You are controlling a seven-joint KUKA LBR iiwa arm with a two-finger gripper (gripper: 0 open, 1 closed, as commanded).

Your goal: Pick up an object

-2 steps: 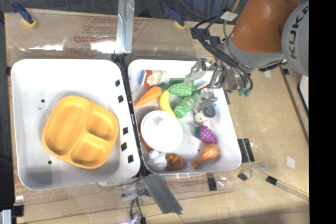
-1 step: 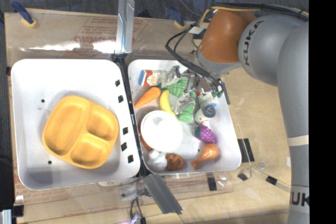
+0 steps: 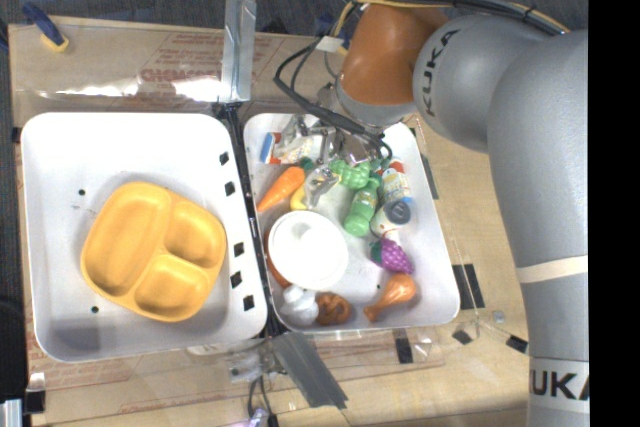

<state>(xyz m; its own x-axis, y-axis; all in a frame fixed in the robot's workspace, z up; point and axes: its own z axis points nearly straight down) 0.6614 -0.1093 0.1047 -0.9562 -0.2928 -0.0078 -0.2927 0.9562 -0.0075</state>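
Observation:
My gripper (image 3: 324, 173) reaches down into the upper part of the right bin (image 3: 441, 267), below the orange wrist band. It hangs among the toys at the bin's far end. An orange carrot (image 3: 283, 187) lies just to its left. A green toy (image 3: 353, 176) and a green bottle (image 3: 360, 211) lie just to its right. A round white bowl (image 3: 308, 248) sits directly below it. The wrist hides the items under it, and I see nothing clearly held.
The right bin also holds a bottle with a blue cap (image 3: 397, 205), purple grapes (image 3: 396, 257), a drumstick (image 3: 394, 293), a brown piece (image 3: 333, 308) and a white piece (image 3: 296, 301). A yellow divided plate (image 3: 152, 248) lies in the left bin (image 3: 45, 145).

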